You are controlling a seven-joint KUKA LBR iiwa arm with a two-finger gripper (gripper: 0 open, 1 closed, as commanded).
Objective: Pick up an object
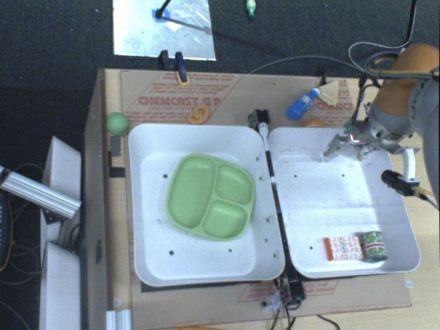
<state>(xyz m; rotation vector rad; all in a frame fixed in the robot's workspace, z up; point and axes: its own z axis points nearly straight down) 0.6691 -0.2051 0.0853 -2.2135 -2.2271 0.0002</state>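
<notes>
Bench (172,95) w/ two white bins side by side. Left bin (148,184) holds a green divided plate (210,196). Right bin (323,177) holds a red-white box (344,247) touching a small green can (373,246), both at its near edge. Arm (405,91) is over the right bin's far right corner; pincer (352,145) sits just above the bin floor, well apart from box and can. Nothing seen held; can't tell how far open. Step: approach, no grasp yet. Next prob needs a shift toward the near edge, then descend on box or can.
</notes>
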